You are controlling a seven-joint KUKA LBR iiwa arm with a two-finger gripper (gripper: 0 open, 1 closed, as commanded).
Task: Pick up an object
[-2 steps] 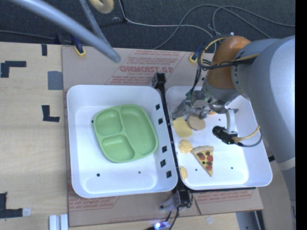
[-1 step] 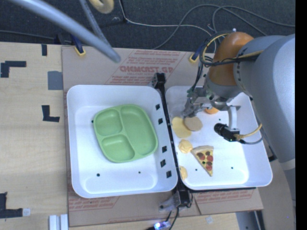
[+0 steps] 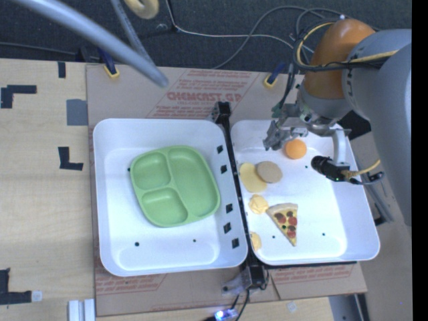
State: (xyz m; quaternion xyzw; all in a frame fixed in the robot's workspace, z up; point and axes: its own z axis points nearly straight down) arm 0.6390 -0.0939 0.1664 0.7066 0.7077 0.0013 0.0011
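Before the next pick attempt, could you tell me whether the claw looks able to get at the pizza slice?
Probably yes: the pizza slice lies flat with open bin floor around it, and the claw hovers over the same bin.

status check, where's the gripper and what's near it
Gripper low at right bin's far end, nothing seen held. Orange ball right beside it. Cookie, pizza slice nearer; green tray in left bin.

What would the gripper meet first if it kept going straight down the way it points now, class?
Most likely the bare floor of the right bin at its upper left, with the gripper just left of the orange ball. Depth is unclear, so it might graze the ball.
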